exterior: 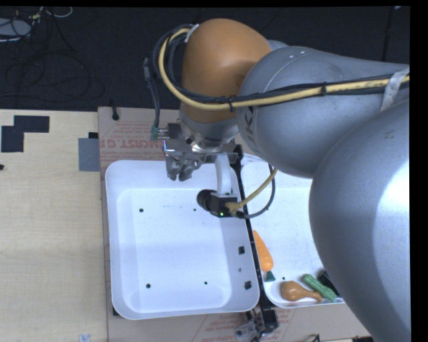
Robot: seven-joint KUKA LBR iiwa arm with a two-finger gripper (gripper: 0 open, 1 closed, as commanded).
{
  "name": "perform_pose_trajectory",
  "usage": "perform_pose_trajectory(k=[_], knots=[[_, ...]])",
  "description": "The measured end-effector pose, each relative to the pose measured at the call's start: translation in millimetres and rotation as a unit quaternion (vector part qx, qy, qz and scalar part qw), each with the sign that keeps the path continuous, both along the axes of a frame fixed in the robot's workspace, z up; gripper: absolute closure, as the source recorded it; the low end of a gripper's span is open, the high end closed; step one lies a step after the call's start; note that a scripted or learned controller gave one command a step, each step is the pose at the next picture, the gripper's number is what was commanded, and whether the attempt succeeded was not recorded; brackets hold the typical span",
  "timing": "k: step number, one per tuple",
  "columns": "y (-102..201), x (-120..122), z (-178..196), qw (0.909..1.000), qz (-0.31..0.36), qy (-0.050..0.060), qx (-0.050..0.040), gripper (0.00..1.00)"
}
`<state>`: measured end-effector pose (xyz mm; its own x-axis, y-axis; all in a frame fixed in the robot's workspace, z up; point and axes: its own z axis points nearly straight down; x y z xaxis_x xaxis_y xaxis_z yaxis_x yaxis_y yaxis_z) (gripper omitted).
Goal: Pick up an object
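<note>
gripper [180,172]: over left bin's [120,267] far rim, grip state cannot tell | carrot [263,252], drumstick [297,291]: right bin, awaiting pick

Two shallow white bins side by side on the bench [47,220]. Left bin [127,267] w/ small dark dots on its floor; right bin [284,220] partly hidden. Light wood-look bench top, black patches [23,130] + a grey square [87,153] at left. Brown cardboard sheet [130,141] w/ red print under the bins. Loose cables [40,20] on dark ground at top left.
</note>
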<state>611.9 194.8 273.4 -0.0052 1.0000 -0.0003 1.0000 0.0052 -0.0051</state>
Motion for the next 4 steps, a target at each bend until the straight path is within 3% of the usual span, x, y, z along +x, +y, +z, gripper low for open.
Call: perform_pose_trajectory(k=[1,2,3,4], knots=[[32.3,30.0,-103.9,1.0000,-0.001,0.003,-0.0015,1.00],[10.2,-69.9,-5.9,1.0000,-0.003,0.000,0.0002,1.00],[33.8,-21.5,-63.2,1.0000,0.000,0.000,-0.0011,1.00],[49.5,-41.2,8.1,1.0000,-0.001,-0.004,0.0013,1.00]])
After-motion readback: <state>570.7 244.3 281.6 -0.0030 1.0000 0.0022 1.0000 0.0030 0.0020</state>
